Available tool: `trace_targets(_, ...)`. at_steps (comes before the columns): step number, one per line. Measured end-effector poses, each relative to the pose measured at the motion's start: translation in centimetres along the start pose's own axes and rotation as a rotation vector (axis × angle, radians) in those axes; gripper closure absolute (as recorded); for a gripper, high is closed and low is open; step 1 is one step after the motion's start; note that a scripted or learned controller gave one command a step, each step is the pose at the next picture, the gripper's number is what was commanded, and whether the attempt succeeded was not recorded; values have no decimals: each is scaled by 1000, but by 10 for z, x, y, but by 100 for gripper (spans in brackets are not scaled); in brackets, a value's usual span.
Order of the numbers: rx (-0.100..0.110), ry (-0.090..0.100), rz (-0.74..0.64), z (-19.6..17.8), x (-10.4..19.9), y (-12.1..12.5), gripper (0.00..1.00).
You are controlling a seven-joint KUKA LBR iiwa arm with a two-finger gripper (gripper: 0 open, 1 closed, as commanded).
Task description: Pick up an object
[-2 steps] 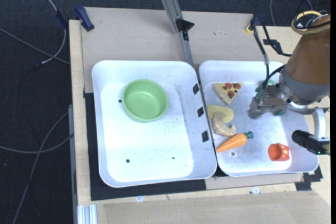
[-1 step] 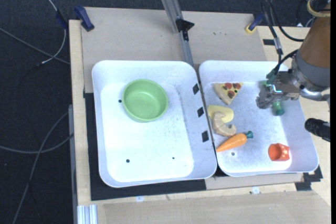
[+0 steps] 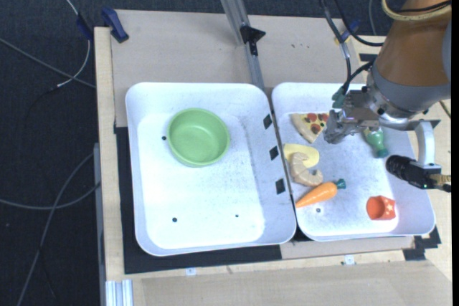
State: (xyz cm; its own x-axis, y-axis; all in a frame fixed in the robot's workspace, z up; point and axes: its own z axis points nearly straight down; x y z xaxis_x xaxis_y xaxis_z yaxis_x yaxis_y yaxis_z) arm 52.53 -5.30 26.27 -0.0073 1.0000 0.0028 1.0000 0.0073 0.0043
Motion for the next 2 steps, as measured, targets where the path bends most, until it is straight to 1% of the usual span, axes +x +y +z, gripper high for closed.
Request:
trace_targets(1,3,0,0,5,61,15,100)
trace_targets(2,4,1,1,1,117,19,100)
